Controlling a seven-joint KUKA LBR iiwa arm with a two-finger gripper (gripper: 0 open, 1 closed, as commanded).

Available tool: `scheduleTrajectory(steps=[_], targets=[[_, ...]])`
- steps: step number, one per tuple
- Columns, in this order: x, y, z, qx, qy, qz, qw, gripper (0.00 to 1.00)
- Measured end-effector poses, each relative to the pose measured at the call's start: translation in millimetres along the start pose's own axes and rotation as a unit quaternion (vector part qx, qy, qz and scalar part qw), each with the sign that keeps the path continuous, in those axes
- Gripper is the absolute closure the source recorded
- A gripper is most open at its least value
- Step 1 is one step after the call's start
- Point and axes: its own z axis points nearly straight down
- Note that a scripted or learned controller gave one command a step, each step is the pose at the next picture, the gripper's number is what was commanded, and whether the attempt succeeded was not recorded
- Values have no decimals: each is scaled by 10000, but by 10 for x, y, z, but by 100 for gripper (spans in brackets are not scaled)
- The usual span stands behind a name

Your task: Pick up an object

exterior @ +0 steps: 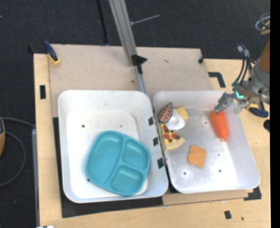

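Note:
My gripper (233,104) hangs over the right bin's (235,175) far right corner with its fingers (221,104) spread open and nothing between them. Just below it, an orange carrot (220,125) lies lengthwise on the bin floor. A toast-coloured piece (197,156) sits near the bin's middle. Against the left wall lie a pizza slice (171,138), a white and yellow item (178,119) and a reddish oval piece (165,112).
The left bin (73,108) holds a teal divided plate (118,163) at its front. A metal post (125,30) rises behind the bins. Cables (246,65) hang at the arm's side on the right.

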Motion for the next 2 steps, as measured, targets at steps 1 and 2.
scheduleTrajectory(steps=[1,2], targets=[[0,0,0,0,0,0,10000,0],[39,-79,461,0,8,16,10000,0]])
